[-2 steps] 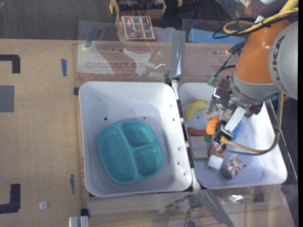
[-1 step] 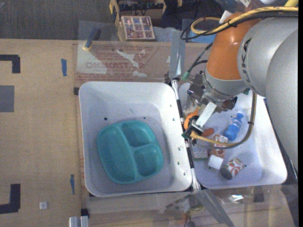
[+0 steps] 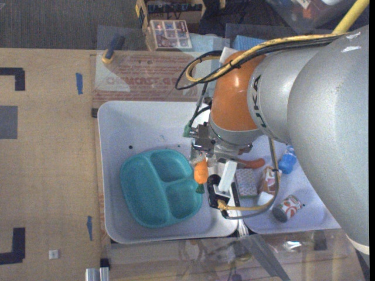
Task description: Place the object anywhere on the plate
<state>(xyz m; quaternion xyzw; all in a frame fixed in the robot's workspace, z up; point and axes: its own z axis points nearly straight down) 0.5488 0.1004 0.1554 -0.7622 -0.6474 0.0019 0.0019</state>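
Camera view, from above: your gripper hangs at the seam between the two white bins, with the grey arm and its orange band covering much of the right bin. A small orange object sits right at the gripper's tip, at the teal plate's near rim. You cannot tell from here whether the jaws are open or closed, nor whether they grip that orange object or merely stand beside it.

The plate, three compartments, lies in the left bin, immediately ahead of the jaws. Behind the jaws, in the right bin, lie a blue item, a patterned packet and a small can.

In my judgement, you should confirm the hold first, then carry the object further over a compartment and lower before releasing. Released at the rim, it could roll off.
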